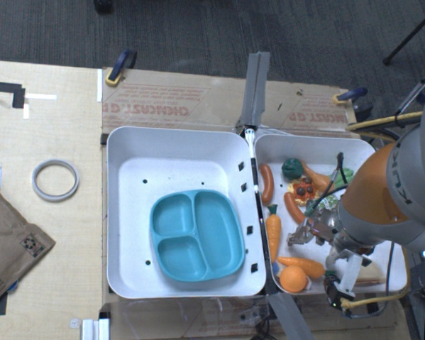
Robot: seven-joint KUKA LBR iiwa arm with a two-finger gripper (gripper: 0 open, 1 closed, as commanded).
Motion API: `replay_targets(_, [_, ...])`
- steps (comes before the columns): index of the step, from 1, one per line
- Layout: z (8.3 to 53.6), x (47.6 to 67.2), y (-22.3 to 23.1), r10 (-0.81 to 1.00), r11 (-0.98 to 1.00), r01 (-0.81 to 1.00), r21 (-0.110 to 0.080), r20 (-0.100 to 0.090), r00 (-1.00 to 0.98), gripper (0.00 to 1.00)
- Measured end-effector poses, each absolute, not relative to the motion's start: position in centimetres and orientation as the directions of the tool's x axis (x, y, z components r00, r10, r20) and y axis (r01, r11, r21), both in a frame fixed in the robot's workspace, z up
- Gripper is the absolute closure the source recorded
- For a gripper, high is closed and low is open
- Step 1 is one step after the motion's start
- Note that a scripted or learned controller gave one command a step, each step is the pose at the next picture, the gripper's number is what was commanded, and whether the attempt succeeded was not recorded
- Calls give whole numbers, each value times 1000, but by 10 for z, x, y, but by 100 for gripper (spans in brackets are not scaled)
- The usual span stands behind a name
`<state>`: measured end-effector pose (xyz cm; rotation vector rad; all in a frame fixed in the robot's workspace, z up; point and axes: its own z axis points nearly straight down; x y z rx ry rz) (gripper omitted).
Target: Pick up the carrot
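Observation:
A carrot (pixel 273 234) with a small green top lies lengthwise against the left wall of the right bin (pixel 320 144). A second orange, carrot-like piece (pixel 303 265) lies crosswise near the bin's front, beside an orange ball (pixel 293 279). My gripper (pixel 301 236) hangs low in the right bin, just right of the first carrot and above the crosswise piece. Nothing can be made out held in it. The grey arm with its orange band (pixel 371 199) covers the bin's right half.
The right bin also holds a red sausage (pixel 267 183), another sausage (pixel 294 205), a green toy (pixel 292 168) and a mixed food piece (pixel 307 185). The left bin (pixel 126 197) holds a blue divided plate (pixel 197 234). A tape ring (pixel 56 179) lies on the bench.

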<state>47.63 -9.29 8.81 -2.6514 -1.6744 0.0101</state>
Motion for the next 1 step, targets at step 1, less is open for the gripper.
replay_targets(1, [94,476,-94,903,-430,903,-13,-6,430,100])
